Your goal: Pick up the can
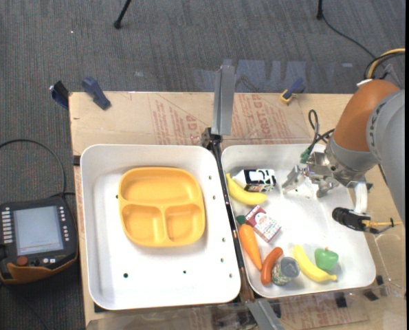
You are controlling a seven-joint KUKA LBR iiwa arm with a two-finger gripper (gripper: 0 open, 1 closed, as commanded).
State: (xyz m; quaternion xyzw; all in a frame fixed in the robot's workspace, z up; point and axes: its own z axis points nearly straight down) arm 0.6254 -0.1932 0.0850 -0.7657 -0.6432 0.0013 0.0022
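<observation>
The can [284, 271] is sitting near the front edge of the right bin [359, 280], seen from above so its round grey top is facing the camera. A red-orange chilli-shaped piece [270, 265] is leaning against its left side, touching it, and a yellow banana [313, 265] is lying just to its right with one end close to the can. Beside that banana's far end a green pepper [326, 258] is resting. An orange carrot [249, 245] is lying left of the chilli piece along the bin's left wall, and above it a small red-and-white box [264, 223] is sitting tilted. Farther back a second banana [242, 192] is curving along the left wall, with a black-and-white toy [260, 178] just beside it.

The pincer [307, 182] is hanging over the back half of the right bin, well apart from the can, with the box and the open white floor lying between them. Whether its fingers are spread or closed I cannot tell; nothing is showing between them. The grey arm [369, 133] with its orange band is reaching in from the right.

The left bin [101, 280] is carrying a yellow divided plate [162, 205], well away from the can. Both bins are resting on the worktop [142, 115], and a control pendant [34, 233] is lying on the floor to the left.
</observation>
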